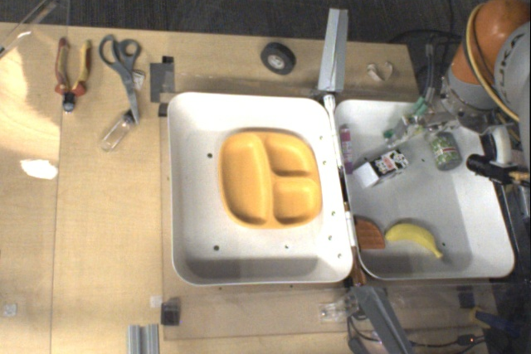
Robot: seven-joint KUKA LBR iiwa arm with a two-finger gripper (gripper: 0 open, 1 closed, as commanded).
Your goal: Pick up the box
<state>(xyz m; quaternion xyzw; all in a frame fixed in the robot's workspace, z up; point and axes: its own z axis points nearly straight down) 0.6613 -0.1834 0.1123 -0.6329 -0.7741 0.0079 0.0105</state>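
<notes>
2 bins on desk | left bin: yellow tray | right bin: box upper left, jar beside it, banana near front | arm at far right; end effector grip state: cannot tell

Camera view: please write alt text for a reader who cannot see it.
A grey and orange robot arm reaches from the right over the right white bin, which holds a small box, a banana and a green jar. The left bin holds a yellow divided tray.
</notes>
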